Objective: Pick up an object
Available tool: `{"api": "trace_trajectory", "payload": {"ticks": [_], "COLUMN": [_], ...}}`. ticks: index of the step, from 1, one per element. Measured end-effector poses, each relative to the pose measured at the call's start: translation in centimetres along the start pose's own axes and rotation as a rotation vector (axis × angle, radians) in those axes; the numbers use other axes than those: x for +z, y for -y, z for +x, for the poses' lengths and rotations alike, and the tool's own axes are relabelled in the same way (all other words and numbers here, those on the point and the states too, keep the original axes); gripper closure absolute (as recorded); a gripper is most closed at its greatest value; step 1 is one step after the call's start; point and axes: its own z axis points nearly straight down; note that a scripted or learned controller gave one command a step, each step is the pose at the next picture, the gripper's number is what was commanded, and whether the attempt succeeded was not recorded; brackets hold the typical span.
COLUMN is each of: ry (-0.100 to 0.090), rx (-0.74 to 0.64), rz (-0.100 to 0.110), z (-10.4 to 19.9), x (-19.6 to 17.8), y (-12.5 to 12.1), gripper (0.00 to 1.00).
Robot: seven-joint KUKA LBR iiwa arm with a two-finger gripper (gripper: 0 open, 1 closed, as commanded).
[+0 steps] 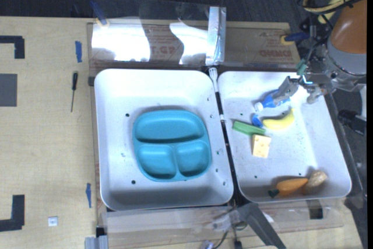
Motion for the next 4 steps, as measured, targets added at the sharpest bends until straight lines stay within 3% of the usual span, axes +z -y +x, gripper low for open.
{"api": "trace_trajectory", "payload": {"ticks": [1,2,3,4], "ry": [-0.003,0.003,0.004,0.001], "rx": [-0.134,-0.396,-0.395,-0.252], "rz": [0.012,-0.008,-0.015,-0.007], "z": [1.5,2.3,2.3,6.8], "x": [13.9,16.0,14.8,6.1], "y": [2.1,5.5,5.3,0.6], "gripper": [0.00,0.00,1.00,1.00]}}
